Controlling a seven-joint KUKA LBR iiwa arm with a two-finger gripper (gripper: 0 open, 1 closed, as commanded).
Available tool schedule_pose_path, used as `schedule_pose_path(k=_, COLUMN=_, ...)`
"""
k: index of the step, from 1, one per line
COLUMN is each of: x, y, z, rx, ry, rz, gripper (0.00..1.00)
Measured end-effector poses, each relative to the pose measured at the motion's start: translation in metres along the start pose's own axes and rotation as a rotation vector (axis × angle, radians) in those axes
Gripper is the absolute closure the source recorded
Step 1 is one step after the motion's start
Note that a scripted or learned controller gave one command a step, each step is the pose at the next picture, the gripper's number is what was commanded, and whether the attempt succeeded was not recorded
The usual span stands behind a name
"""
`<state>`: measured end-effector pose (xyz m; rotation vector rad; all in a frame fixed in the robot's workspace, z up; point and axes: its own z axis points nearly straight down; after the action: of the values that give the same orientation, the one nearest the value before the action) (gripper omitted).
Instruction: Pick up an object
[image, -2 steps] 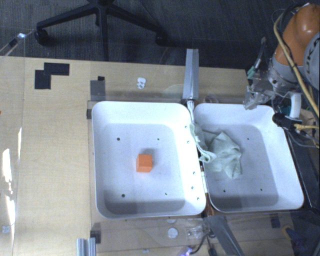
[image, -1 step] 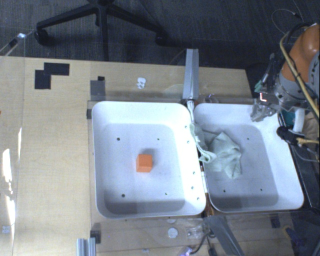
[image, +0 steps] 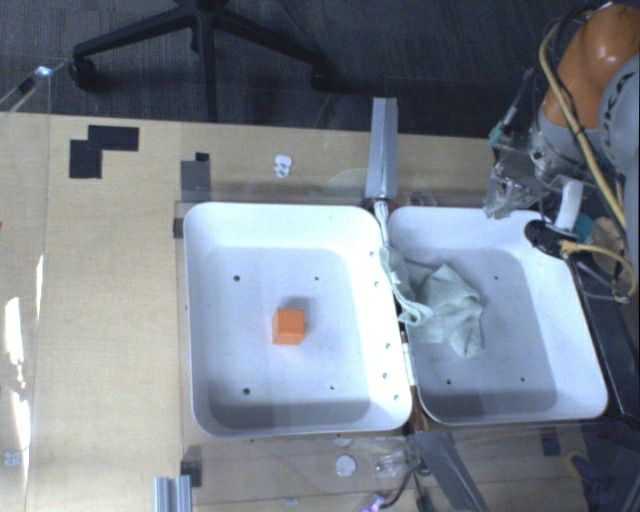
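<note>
Up in the upper right of the frame, the pincer (image: 503, 200) hangs over the top rim of the right bin (image: 560, 400), near that bin's upper right corner. Whether it is released or clenched cannot be told from this slant, and nothing shows within it.

By size, the wooden bench (image: 100, 330) comes first, filling the left and lower part of the frame, with dark floor and the legs of a black chair base (image: 200, 40) across the top. Next is the grey arm (image: 600, 110), entering at the upper right with its orange band (image: 598, 50) at the very corner and yellow and black cables looping down beside it.

Then come the two white bins, side by side and touching along the middle. The left bin (image: 210, 400) sits at centre; the right bin lies just right of it.

A crumpled pale green cloth (image: 450, 310) lies in the left half of the right bin, one strand trailing onto the shared rim. It is well apart from the pincer, below and left of it.

Smallest is an orange cube (image: 289, 326), sitting alone near the middle of the left bin floor.
</note>
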<state>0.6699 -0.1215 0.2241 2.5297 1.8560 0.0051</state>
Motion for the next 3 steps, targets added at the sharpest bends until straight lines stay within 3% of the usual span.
schedule_pose_path(k=2, x=0.01, y=-0.003, z=0.007, rx=0.002, ry=0.001, rz=0.368, gripper=1.0)
schedule_pose_path(k=3, x=0.004, y=-0.008, z=0.121, rx=0.005, ry=0.0, rz=0.311, gripper=1.0)
